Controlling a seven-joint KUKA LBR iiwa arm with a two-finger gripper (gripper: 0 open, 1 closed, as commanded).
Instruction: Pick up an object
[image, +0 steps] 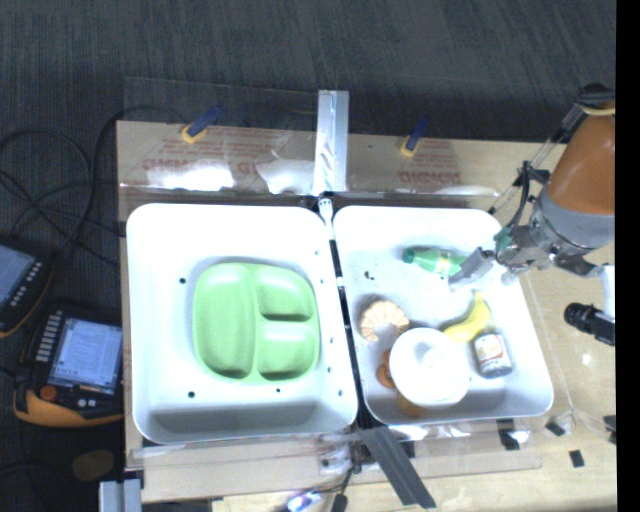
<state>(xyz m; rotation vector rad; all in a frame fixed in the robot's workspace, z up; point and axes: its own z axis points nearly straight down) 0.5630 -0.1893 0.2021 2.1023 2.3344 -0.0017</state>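
Five or so items crowded the right bin (520, 405), so the main risk was a bad grasp from neighbours touching. Nearest the camera, at 6 o'clock in that bin, sat a white bowl (430, 366); it overlapped a brown thing (385, 376) at its 9 and partly hid whatever lay under it. A small can (489, 354) stood just beside the bowl at 3 o'clock. A banana (470, 320) lay between can and bowl, touching the bowl's rim at about 1. An orange shell-like piece (382, 319) sat at the bowl's 10 o'clock. A descent anywhere here would likely have clipped two items or nudged the bowl.

Farther back, at 12 o'clock in the bin, lay a green bottle (432, 260), on its side and apart from the cluster: probably the cleanest pick, though a round body could roll out of the pinch.

Gripper (470, 268) came in from 3 o'clock, angled down-left, tip just beside the bottle's right end. Finger state: can't tell, too blurred. Nothing visibly held.

Left bin (160, 400) held a green divided tray (256, 320).
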